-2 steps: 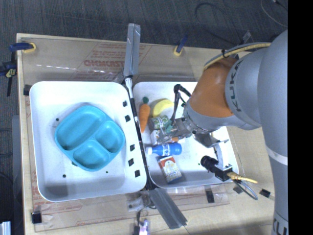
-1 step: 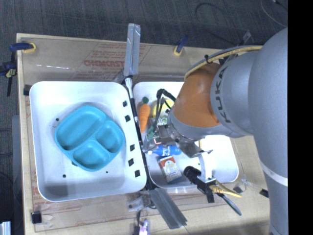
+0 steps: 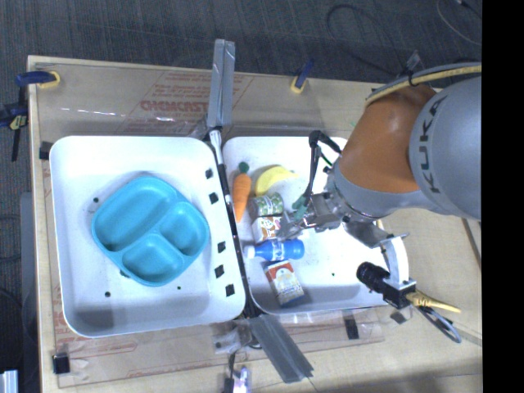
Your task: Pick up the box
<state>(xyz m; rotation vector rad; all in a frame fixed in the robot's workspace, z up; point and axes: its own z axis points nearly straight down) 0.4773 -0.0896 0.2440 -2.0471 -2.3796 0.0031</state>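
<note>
Box (image 3: 284,282) is lying at the right bin's (image 3: 327,305) front, just below the bottle (image 3: 277,250). We're hovering over the can (image 3: 268,205); jaw state unclear. We're needing to shift frontward, then descend.

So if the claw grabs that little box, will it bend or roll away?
The box looks like a small carton lying flat in the right bin, so it probably won't roll. Its flat sides likely give a steady grip, though thin card may dent if squeezed. It seems light, and might slide when nudged.
</note>
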